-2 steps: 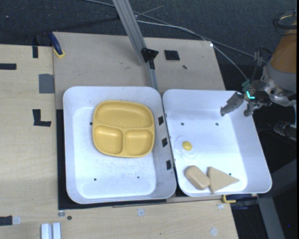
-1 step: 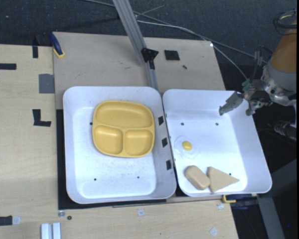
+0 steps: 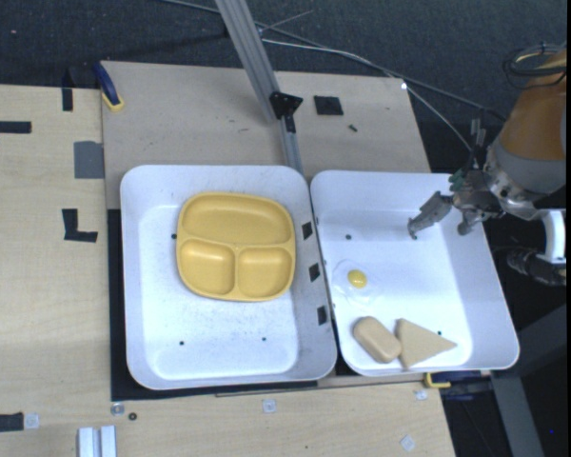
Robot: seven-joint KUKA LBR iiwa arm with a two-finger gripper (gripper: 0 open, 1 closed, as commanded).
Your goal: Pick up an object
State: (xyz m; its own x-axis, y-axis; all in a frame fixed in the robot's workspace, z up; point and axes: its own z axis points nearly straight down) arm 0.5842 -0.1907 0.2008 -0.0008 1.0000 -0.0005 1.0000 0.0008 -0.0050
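My gripper hangs over the upper right part of the right bin, its two fingers spread open with nothing between them. Below and left of it, a small yellow ball-like piece lies on the bin floor. At the bin's near edge rest a tan oval bread roll and a tan wedge-shaped piece, touching each other. A yellow three-compartment plate sits in the left bin.
A grey metal post slants down from the top to the gap between the bins. Black clips line the divider between the two bins. Cables trail across the dark floor behind the bench.
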